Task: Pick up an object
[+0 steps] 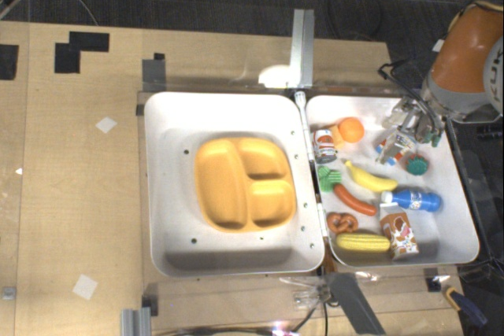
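We record, from the left, a yellow divided tray (240,183) lying in the left bin (169,169). The right bin (461,236) holds the pickable items: a small can (324,145) and orange ball (350,130) toward the far side, a banana (370,179) lying diagonally mid-bin, a blue bottle (416,201) right of it. The gripper (403,134) hangs over the far-right part of that bin; the banana lies just left and nearer. We cannot tell its opening, nor confirm anything held.
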`<action>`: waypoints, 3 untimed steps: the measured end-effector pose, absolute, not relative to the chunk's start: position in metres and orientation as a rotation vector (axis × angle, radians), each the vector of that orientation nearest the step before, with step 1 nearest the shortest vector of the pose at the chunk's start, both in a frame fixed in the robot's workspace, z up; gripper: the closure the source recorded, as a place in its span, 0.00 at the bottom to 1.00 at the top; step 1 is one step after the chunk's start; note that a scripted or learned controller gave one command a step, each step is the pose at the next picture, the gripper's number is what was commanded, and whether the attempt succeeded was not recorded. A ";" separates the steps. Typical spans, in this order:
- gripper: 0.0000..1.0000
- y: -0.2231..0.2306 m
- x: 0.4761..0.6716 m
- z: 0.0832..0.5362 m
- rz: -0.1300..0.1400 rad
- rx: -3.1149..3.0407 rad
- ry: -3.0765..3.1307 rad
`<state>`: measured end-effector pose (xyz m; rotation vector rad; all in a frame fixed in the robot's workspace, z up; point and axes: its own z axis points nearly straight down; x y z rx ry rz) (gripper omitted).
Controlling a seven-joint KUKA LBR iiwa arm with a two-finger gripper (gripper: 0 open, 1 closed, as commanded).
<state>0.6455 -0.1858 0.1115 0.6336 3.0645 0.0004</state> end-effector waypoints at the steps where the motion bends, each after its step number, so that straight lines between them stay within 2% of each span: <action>1: 0.00 -0.151 0.657 0.088 0.000 0.793 3.037; 2: 0.00 -0.149 0.660 0.088 -0.009 0.648 3.078; 3: 0.00 -0.143 0.662 0.088 -0.003 0.124 3.131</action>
